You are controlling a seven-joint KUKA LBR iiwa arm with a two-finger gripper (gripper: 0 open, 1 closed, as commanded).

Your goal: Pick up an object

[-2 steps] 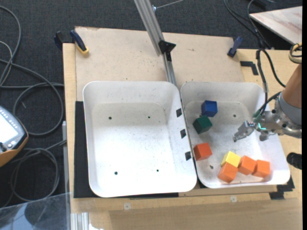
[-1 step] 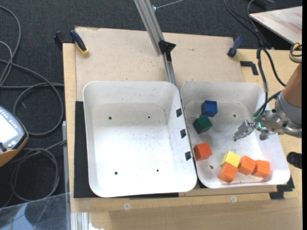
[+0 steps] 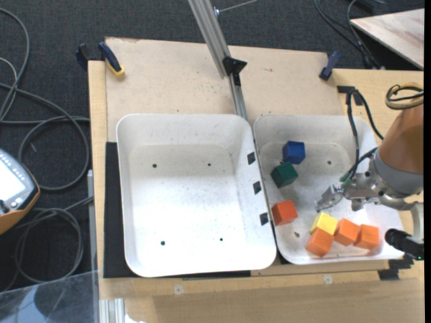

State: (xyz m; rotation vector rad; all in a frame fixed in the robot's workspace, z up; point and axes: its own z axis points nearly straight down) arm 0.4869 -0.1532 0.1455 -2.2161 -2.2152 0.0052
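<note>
We find the arm [image 3: 404, 147] entering from the right, its gripper [image 3: 335, 195] low over the right bin [image 3: 316, 123], just above and slightly left of the yellow block [image 3: 326, 222]. We cannot tell the state of the pincer at this angle, and nothing shows clamped in it, so we record no hold.

All candidate objects lie in the right bin. The blue block [image 3: 293, 151] and the green block [image 3: 285, 174] sit close together toward the far middle, the green one nearer the camera. A lone orange block [image 3: 285, 212] rests near the wall shared with the left bin [image 3: 182, 123]. Along the near edge, the yellow block sits against an orange block [image 3: 320, 242], with two more orange blocks [image 3: 348, 232] [image 3: 368, 237] packed side by side to its right.

In our judgement the gripper's position points to the yellow block as the target: it is the nearest piece and appears to ride highest in the cluster. We note a risk. Its neighbours are touching or nearly so, leaving little room for a finger to pass down beside it, and a descent could push the cluster rather than seize one piece. The lone orange block, standing apart from the rest, would offer easier access.

The pick is not yet made.
</note>
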